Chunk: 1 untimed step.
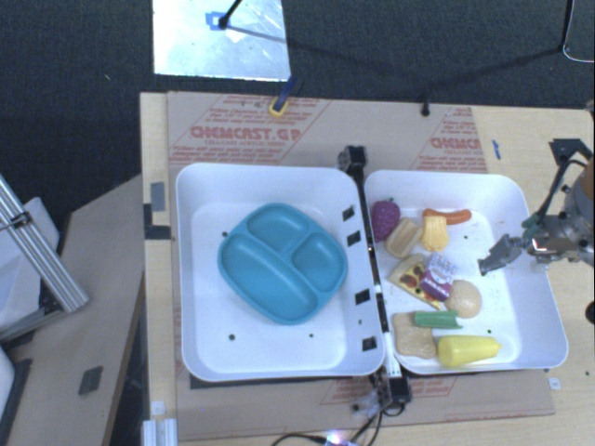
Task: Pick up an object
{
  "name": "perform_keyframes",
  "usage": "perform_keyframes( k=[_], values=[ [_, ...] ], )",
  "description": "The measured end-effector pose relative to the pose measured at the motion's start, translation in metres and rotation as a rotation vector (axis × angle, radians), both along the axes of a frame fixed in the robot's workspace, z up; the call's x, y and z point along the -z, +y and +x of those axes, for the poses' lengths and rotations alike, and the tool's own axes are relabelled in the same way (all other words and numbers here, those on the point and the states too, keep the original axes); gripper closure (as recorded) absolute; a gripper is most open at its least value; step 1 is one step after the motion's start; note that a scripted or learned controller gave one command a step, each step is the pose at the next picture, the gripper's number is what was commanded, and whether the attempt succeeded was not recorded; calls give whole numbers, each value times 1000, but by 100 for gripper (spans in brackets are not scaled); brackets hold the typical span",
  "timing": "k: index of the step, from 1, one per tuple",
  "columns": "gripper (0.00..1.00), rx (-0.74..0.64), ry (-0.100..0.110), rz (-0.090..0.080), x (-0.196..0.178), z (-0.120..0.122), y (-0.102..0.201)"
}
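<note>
The worktop point(232, 133) carries two shallow white bins side by side, set on a sheet of printed cardboard. The left bin point(200, 212) holds a blue divided plate point(282, 263), lying flat near the middle and turned at an angle to the bin walls. The right bin point(548, 328) holds a cluster of toy food crowded toward its left half. At the front lies a yellow pepper point(468, 349), with a tan bread slice point(415, 335) just to its left and a small green piece point(435, 320) resting along the top of both. Above them sits a pale round egg point(464, 298), touching a pizza slice point(416, 277) on which a crumpled wrapper point(439, 269) lies. Further back are a purple fruit point(385, 217), a beige piece point(403, 237) just beside it, a yellow piece point(435, 233) and an orange carrot point(449, 216) at the rear. The arm comes in from the right edge, and its end effector point(499, 255) hangs over the bare right part of this bin, near the egg and the wrapper but apart from them. Nothing sits in it; I cannot tell from here whether it is open or closed.
</note>
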State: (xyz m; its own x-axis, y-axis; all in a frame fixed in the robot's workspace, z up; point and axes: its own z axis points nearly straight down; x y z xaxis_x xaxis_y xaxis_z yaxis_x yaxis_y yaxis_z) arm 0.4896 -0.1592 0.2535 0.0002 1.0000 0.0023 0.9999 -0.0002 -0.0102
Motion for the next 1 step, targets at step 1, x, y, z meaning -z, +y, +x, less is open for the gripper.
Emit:
perform_keyframes(
  k=[1],
  values=[
    [0,-3,-12,-3,-6,2,1]
  ],
)
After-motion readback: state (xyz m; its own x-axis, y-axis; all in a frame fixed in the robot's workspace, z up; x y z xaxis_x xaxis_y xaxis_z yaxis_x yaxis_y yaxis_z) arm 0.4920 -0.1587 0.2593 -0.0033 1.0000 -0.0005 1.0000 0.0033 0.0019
